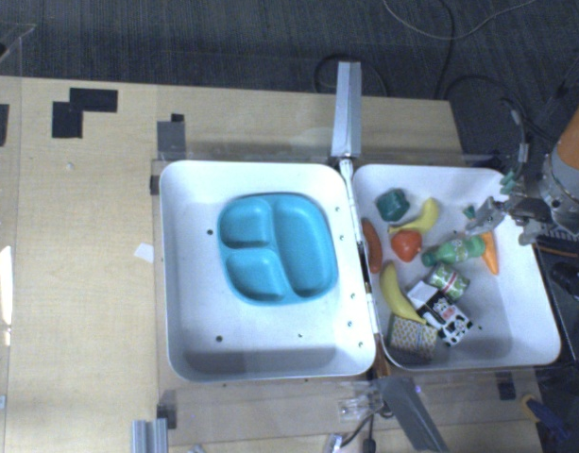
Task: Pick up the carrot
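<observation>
Though it looks a light, stiff toy, the carrot (491, 253) is probably smooth and apt to slip.
It lies near the right bin (544, 328)'s right wall, just beside a green bottle (456, 250); grip its thicker middle across the width. The hand (487, 213) hovers just above it, and whether wide or narrow I cannot tell.

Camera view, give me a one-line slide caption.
Gripper poised over the carrot in the cluttered right bin; blue tray in the left bin.

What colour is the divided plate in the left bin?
Light blue, seen clearly in the camera view: the three-compartment plastic plate sits in the shallow white left bin.
</observation>
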### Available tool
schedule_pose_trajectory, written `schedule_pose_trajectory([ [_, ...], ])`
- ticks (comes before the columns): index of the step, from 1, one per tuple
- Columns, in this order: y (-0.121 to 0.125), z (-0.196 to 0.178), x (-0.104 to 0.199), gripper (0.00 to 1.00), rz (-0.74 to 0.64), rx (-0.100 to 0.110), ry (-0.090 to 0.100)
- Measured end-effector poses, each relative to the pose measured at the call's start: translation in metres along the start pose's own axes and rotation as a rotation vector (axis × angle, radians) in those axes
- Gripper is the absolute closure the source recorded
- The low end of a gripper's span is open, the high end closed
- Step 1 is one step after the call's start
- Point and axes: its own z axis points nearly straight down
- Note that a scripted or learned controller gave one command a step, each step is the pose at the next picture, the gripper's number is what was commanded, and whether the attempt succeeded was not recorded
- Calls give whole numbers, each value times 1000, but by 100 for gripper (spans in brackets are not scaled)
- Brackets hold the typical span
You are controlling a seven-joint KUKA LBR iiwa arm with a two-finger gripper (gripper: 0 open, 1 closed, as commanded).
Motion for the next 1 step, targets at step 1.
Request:
schedule_pose_trajectory([
  [1,-13,-25,77,0,-197,0,1],
])
